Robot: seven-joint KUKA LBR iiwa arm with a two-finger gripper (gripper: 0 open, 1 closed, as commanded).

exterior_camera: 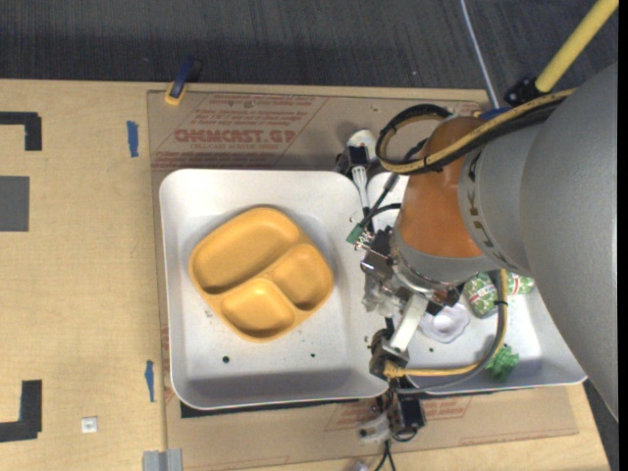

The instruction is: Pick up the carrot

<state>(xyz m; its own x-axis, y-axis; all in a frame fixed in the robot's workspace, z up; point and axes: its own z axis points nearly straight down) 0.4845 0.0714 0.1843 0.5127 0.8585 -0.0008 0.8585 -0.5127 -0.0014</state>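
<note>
My arm reaches in from the right and hangs low over the right bin (549, 366), covering most of its floor. The gripper (391, 287) points down at that bin's left side, close to the wall shared with the left bin. Its underside is hidden by the wrist. Beside the wrist lie a green and white packet (488, 293), a small green leafy piece (502, 361) and a pale translucent thing (448, 325).
The left bin (186, 361) holds a yellow divided plate (261, 271) in its middle, with bare floor around it. A blue clamp (182, 79) sits on the cardboard at the back left.
</note>
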